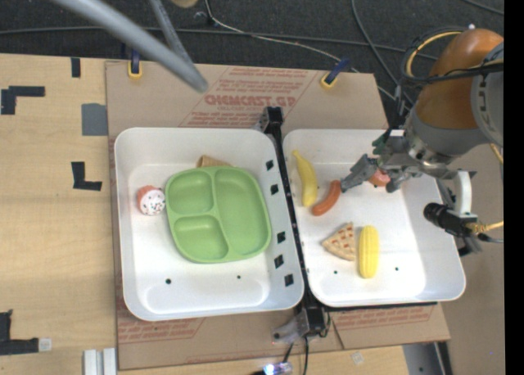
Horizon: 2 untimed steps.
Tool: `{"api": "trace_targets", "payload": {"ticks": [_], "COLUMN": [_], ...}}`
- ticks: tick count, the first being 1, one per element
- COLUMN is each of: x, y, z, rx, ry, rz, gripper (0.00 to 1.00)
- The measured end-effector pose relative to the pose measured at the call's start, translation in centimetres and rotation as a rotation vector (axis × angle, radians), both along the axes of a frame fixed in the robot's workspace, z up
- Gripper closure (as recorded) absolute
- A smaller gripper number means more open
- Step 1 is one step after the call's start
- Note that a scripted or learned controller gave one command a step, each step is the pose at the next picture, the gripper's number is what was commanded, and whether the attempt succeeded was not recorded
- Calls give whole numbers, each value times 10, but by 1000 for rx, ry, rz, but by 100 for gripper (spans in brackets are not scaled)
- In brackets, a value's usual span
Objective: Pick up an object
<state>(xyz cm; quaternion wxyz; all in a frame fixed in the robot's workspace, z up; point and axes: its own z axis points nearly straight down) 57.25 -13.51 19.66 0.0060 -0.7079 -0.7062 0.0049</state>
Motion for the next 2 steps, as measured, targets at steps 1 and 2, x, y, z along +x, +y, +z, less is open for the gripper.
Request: {"api": "trace_targets", "payload": {"ticks": [1, 2], "x": [3, 0], "y": [0, 7], "z": [8, -55], "rx": [-2, -1], "ry": [-14, -9], "rz": [3, 4], "gripper": [0, 0]}}
